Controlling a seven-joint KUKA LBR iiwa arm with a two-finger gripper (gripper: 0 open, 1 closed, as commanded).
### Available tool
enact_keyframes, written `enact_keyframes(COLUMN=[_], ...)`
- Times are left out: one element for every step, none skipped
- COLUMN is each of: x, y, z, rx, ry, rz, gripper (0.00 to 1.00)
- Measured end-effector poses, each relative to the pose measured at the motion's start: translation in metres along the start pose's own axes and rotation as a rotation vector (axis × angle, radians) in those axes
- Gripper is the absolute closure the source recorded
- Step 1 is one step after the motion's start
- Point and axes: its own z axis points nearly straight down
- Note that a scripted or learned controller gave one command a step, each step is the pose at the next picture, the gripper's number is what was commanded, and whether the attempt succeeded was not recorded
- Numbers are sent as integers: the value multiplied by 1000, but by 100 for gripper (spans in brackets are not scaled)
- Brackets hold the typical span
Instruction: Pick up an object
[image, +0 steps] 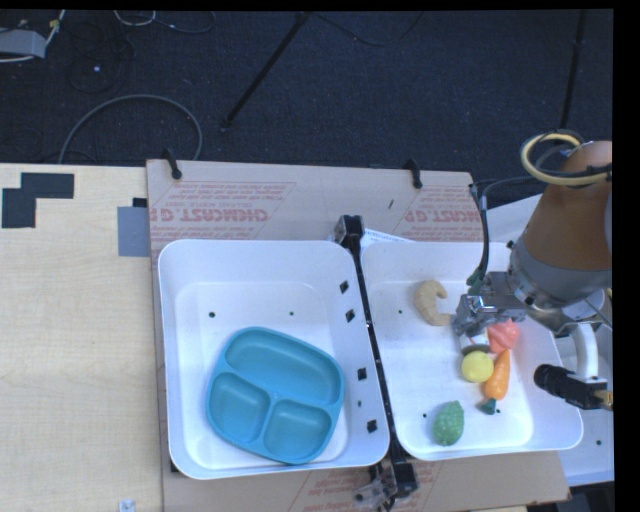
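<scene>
The right bin (400, 400) holds several toy foods. A beige curved piece (432, 300) lies near its middle. A pink-red piece (504, 335), a yellow lemon (477, 366) and an orange carrot (500, 376) cluster toward the right. A green piece (448, 423) rests near the front wall. My gripper (476, 314) hangs low in the right bin, between the beige piece and the pink-red piece and just above the lemon. I see nothing clearly held in it.
A blue divided plate (275, 393) lies in the left bin (185, 300). A black divider (362, 330) runs between the two bins. The grey and orange arm (565, 235) covers the right bin's far right corner.
</scene>
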Motion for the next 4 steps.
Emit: enact_keyframes(x=[-5, 37, 82, 124], y=[0, 3, 5, 15], z=[-63, -51, -47, -30], rx=[-1, 7, 7, 10], ry=[0, 3, 3, 2], rz=[0, -3, -3, -4], gripper=[100, 100, 100, 100])
